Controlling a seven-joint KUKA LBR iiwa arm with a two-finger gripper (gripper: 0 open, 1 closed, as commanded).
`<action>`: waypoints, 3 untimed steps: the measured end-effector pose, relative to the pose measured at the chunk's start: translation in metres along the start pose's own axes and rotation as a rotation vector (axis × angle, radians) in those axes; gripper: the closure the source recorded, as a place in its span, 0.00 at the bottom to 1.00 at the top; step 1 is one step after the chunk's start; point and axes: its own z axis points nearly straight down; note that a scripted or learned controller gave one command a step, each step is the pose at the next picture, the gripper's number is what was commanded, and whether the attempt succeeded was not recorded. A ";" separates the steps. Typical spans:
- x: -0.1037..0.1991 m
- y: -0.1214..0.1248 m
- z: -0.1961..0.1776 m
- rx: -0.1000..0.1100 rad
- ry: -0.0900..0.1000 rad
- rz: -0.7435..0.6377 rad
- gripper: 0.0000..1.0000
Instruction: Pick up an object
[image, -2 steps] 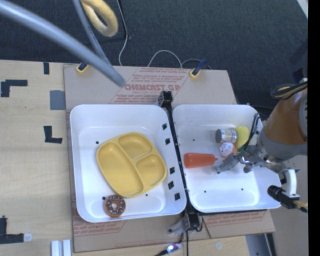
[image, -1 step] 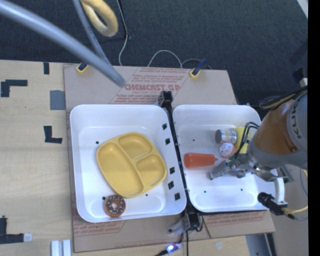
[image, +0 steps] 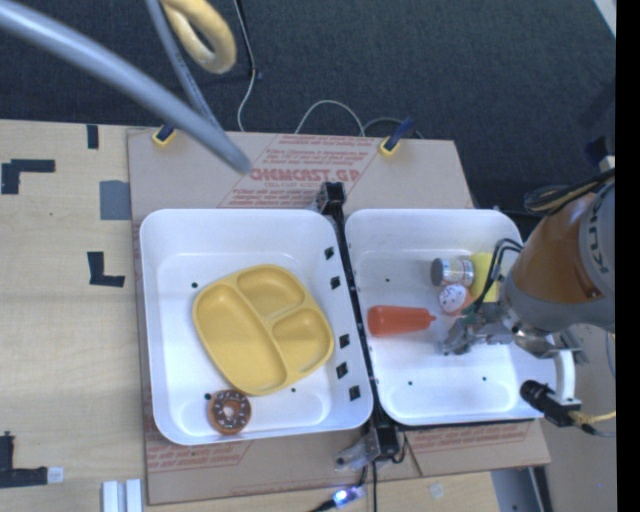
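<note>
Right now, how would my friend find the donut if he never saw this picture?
Look at the left bin, the one with the big yellow plate in it. Go to the bin's near corner, just below the plate's lower edge: the donut lies there. It is the only small brown ring with sprinkles, and nothing else in that bin is round with a hole.

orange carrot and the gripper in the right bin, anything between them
Nothing: the camera view shows bare white bin floor between the orange carrot and the gripper.

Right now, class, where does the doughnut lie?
In the camera view, the doughnut lies in the left bin, near its lower-left corner, just below the yellow divided plate.
</note>
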 end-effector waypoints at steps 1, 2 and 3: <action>-0.006 0.002 -0.044 0.001 0.003 0.000 1.00; -0.016 0.007 -0.097 -0.002 0.001 0.000 1.00; -0.016 0.008 -0.126 0.000 0.002 -0.001 1.00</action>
